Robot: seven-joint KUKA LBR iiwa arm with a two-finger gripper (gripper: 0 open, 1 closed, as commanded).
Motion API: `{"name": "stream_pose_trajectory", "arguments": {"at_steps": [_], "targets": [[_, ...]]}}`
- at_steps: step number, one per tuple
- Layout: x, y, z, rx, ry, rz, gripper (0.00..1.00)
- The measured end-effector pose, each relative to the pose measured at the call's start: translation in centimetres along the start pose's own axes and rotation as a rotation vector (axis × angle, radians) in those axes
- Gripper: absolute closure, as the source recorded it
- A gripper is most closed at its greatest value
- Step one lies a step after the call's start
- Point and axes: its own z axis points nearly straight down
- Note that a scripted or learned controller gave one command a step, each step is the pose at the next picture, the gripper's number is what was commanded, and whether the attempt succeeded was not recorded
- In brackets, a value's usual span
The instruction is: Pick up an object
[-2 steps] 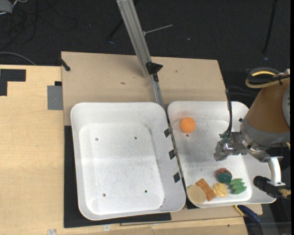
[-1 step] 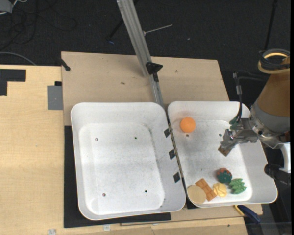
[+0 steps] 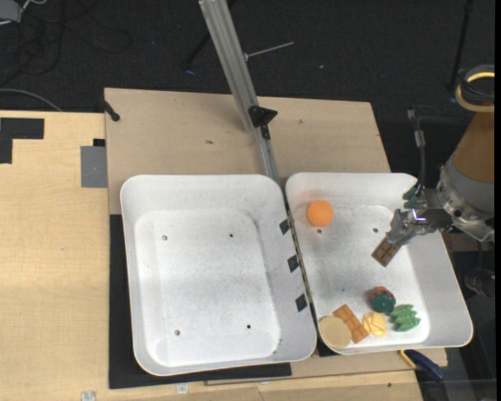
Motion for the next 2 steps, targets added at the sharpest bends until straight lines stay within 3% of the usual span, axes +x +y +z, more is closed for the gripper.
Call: {"name": "stream_pose_trajectory", "arguments": {"at_steps": [2], "targets": [[10.0,0.0,1.2,0.006,0.003,-0.003,1.00]]}}
